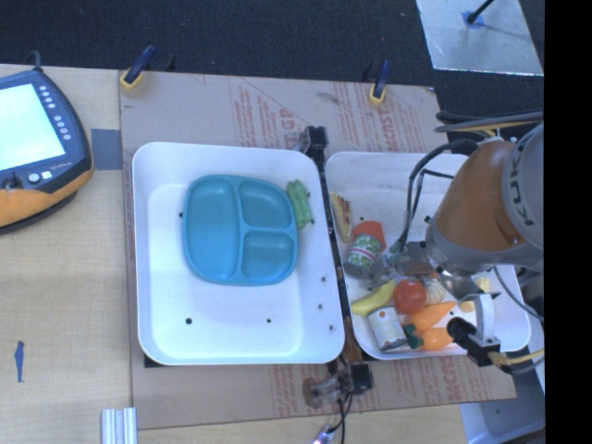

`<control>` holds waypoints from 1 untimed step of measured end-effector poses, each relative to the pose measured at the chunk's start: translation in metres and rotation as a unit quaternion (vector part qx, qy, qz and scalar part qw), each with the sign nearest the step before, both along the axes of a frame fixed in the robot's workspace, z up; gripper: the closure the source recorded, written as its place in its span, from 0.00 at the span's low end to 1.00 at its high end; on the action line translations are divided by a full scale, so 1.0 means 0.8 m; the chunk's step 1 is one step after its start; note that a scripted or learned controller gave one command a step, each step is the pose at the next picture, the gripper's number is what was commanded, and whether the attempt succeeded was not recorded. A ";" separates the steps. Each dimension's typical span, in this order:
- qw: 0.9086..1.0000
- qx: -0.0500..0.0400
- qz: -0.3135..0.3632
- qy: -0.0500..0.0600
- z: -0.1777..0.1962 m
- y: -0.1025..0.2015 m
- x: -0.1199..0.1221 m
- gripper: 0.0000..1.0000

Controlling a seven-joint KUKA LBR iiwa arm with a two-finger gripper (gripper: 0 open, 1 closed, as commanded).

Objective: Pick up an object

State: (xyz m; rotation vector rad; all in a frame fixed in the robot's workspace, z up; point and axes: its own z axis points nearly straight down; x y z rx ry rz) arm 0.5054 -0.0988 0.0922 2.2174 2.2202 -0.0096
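While the arm (486, 202) reached into the right bin (370, 166), its jaws' state could not be told amid the toys near the front edge: a tomato (410, 295), carrot (431, 316) and banana (372, 299). Farther left, a blue divided plate (242, 229) lay in the left bin (166, 322).

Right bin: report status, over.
End effector low over the right bin, grip unconfirmed. Tomato, carrot, banana crowded beneath. Blue plate in left bin.
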 end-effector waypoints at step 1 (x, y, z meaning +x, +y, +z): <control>1.000 0.004 0.002 0.001 -0.001 -0.033 -0.037 0.00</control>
